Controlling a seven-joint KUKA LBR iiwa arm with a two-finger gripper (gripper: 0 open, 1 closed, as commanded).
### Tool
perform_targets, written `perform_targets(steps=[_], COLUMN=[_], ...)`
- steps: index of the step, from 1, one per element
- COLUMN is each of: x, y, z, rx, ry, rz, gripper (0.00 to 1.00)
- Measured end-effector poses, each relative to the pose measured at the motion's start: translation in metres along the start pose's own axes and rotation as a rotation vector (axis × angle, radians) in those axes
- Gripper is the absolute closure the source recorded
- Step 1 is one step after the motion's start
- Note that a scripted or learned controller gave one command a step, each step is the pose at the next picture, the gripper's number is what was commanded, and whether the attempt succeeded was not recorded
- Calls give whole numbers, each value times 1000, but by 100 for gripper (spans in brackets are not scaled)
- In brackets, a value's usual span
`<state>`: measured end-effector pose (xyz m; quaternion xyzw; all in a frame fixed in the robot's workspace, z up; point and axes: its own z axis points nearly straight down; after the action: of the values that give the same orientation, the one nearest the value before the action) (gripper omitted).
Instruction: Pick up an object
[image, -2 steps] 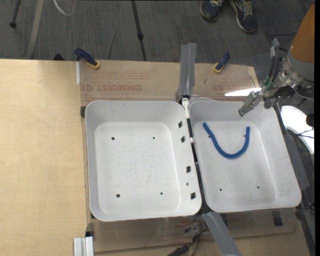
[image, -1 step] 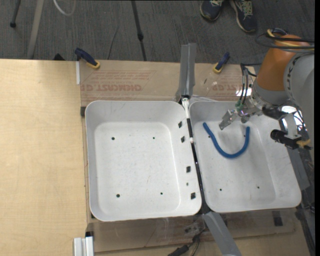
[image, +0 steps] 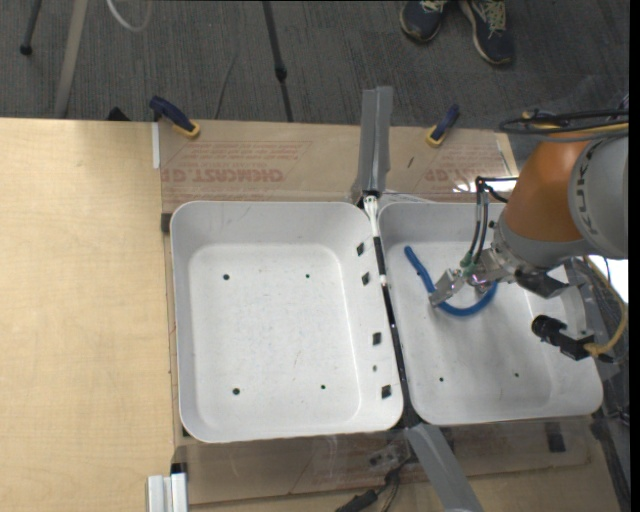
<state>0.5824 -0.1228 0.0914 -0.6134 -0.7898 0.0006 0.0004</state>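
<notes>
Blue flexible tube (image: 432, 281) lies in right bin (image: 500, 395), far half, curled under gripper (image: 458, 287). Likely light, bendy, slippery; best pinched mid-length. Jaws' state: cannot tell.

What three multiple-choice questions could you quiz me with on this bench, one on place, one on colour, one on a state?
1. Where does the curved object lie?
A. left bin
B. right bin
C. on the cardboard

2. What colour is it?
A. blue
B. red
C. yellow

3. Where is the tool?
A. low in the right bin, at the object
B. over the left bin
C. out over the floor

Answers: 1 B, it rests on the right bin's floor. 2 A, its curved length is blue. 3 A, the tool's tip meets the blue object there.
</notes>
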Motion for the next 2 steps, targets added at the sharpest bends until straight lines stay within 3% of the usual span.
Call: perform_targets(steps=[1,2], x=[-1,-63], y=[0,11], z=[-9,-227], rx=[-1,-1], ry=[0,-2], rz=[3,297], gripper=[100,100])
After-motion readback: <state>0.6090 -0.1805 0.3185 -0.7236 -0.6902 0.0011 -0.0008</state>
